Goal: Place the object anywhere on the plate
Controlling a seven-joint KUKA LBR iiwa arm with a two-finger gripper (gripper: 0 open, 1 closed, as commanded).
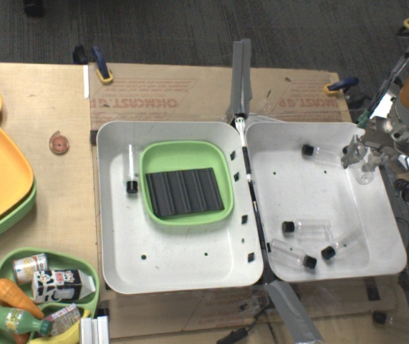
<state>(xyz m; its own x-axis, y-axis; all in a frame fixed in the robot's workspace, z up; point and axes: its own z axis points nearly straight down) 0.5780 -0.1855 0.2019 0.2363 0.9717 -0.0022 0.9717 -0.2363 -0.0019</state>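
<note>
Lying loose at lower right: clear black-capped vials; hovering above, pincer, grip state impossible to tell; awaiting, green plate.

The arm reaches in from the right edge, wrist bent downward, its end effector hanging low at that side

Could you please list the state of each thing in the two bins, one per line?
Green plate: in the left bin, bearing a dark ridged mat.
Vial: lying left of the plate, off it.
Capped vials: lying scattered in the right bin.
Gripper: over the right bin's far right side.
</note>
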